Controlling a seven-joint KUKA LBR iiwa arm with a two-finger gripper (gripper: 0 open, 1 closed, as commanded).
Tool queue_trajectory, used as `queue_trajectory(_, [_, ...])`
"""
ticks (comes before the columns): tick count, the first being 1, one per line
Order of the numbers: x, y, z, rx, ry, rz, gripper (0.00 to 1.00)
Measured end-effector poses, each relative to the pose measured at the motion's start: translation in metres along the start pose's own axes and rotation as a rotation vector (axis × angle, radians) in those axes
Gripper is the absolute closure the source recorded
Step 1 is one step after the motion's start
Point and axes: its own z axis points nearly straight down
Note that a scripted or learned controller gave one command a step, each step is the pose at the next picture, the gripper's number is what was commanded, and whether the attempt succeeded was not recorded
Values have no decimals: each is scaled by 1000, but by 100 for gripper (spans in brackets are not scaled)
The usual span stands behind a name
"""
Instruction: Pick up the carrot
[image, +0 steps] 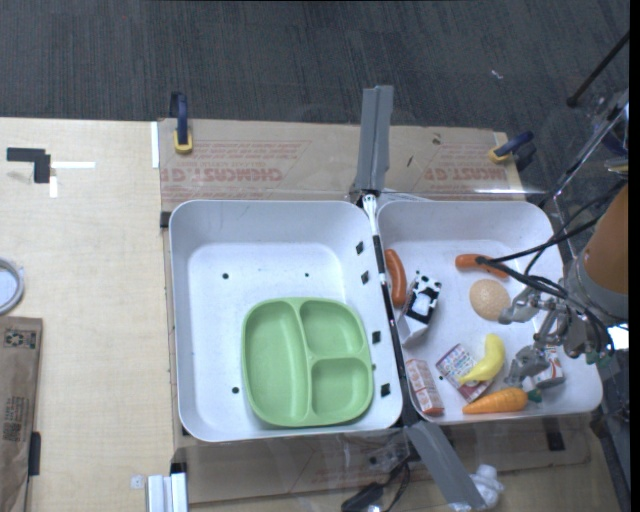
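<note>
in the camera view the metal two-finger end effector (535, 345) hangs low over the right shallow white bin (455, 225), just above the orange plastic carrot (495, 401); whether its fingers are parted cannot be told, and nothing shows between them. the carrot lies near the bin's front wall, beside a yellow banana (484, 361).

1. A green plastic plate with three sections (306, 361) lies in the left white bin (200, 300), near its front edge.
2. In the right white bin (450, 215), a long reddish sausage (396, 275) lies along the left wall.
3. A small black and white toy (424, 297) sits just beside the sausage.
4. A tan egg (489, 298) lies near the middle.
5. A yellow banana (486, 360) lies toward the front edge.
</note>
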Motion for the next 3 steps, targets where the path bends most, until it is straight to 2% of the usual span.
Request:
queue_trajectory(1, [-27, -4, 0, 0, -1, -89, 0])
queue_trajectory(2, [-43, -20, 0, 0, -3, -456, 0])
queue_trajectory(3, [-128, -19, 24, 0, -5, -616, 0])
